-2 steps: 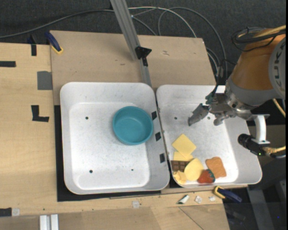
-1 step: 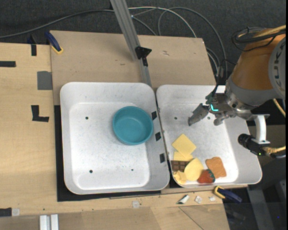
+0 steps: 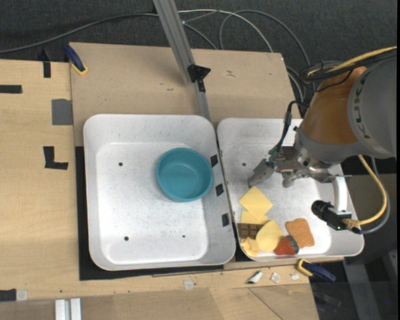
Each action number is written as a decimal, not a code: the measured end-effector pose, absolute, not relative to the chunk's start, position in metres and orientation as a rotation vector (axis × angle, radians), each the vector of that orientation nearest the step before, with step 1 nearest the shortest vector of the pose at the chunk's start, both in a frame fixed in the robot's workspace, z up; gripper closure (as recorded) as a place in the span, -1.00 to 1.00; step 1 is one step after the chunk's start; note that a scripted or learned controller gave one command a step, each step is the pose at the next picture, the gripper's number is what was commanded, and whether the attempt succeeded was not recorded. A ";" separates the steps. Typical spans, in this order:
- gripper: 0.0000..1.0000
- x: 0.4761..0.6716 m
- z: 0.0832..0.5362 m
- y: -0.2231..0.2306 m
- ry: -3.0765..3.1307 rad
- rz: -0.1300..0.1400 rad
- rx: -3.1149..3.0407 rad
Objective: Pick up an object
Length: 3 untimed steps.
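Note:
My gripper (image 3: pixel 273 177) hangs over the right bin (image 3: pixel 243 139), open, with nothing between its fingers. One grey finger (image 3: pixel 259 174) points down-left, just above a flat yellow slice (image 3: pixel 255 202). Toward the bin's front lie a second yellow piece (image 3: pixel 268 234), a small brown block (image 3: pixel 248 231), an orange-brown oval piece (image 3: pixel 301 231) and a small red item (image 3: pixel 286 246). A blue bowl (image 3: pixel 183 173) sits upright in the left bin (image 3: pixel 113 145), far from the gripper.
The grey arm with its orange band (image 3: pixel 330 115) covers the right bin's right side. A slanted metal pole (image 3: pixel 177 35) rises behind the bins. Cables run across the back. A black camera part (image 3: pixel 325 212) sticks out by the wrist.

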<state>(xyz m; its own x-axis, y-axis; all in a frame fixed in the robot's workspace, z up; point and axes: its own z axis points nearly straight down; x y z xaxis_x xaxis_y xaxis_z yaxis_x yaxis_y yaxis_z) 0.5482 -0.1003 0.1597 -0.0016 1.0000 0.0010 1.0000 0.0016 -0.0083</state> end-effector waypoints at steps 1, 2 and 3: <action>-1.00 0.551 0.105 -0.090 -2.218 0.008 -2.215; -1.00 0.551 0.088 -0.090 -2.222 0.003 -2.220; 1.00 0.551 0.099 -0.089 -2.222 0.003 -2.218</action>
